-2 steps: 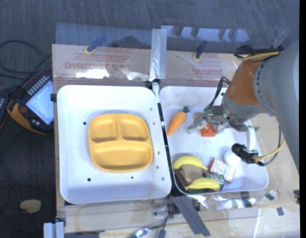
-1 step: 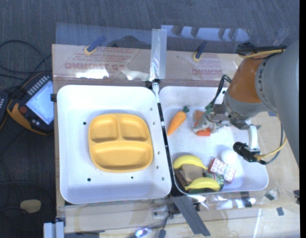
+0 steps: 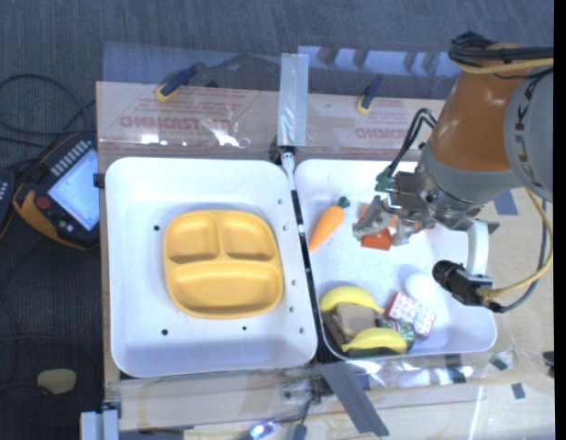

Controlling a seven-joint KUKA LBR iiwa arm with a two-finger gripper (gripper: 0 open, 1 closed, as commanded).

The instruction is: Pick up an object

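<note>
Lower right bin [image 3: 484,337]: two bananas [image 3: 349,298], a white egg [image 3: 416,285], a small printed packet [image 3: 410,316]. Mid-right, your gripper [image 3: 385,220] sits over a red-orange object [image 3: 378,238]; you cannot tell its finger state. Carrot [image 3: 326,226] lies just left of it, long axis slanting upper right to lower left, orange, green-topped.

Left panel [image 3: 177,122] behind bins: I read "CHEMCAST", red, repeated.
Right panel [image 3: 393,128]: similar red print, illegible to me.
Arm [image 3: 530,126]: "KU".
</note>
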